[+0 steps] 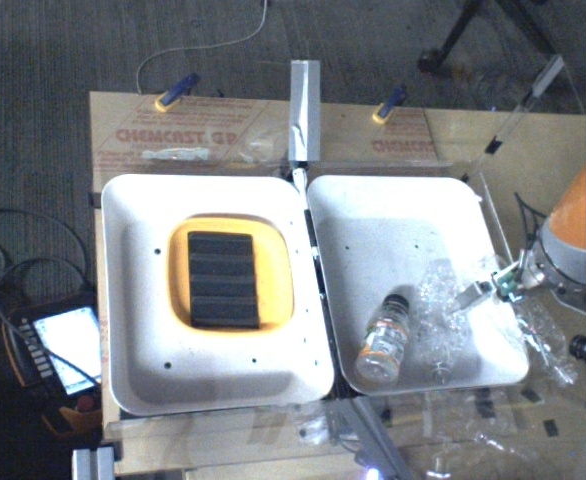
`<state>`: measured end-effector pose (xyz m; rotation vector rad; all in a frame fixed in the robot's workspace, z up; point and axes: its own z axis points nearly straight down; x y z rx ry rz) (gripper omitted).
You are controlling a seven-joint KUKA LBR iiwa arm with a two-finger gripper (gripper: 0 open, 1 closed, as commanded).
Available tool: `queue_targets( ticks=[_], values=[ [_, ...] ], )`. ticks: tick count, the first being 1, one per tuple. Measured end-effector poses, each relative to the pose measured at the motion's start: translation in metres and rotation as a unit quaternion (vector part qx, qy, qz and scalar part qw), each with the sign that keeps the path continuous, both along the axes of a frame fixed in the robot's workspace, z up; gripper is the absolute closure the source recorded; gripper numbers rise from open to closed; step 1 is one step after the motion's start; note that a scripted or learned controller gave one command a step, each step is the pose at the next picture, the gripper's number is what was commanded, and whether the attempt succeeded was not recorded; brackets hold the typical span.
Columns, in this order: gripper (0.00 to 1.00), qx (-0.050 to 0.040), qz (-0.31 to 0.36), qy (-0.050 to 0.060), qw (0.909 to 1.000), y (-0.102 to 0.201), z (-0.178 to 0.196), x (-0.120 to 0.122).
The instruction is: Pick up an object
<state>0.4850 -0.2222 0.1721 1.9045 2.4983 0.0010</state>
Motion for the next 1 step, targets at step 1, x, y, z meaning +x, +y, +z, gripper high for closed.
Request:
queue_targets(
  ticks=[1],
  values=[
    [0.0, -0.0003, 0.041, 0.001, 0.9992, 0.0473, -0.0179, 0.0588]
  ],
)
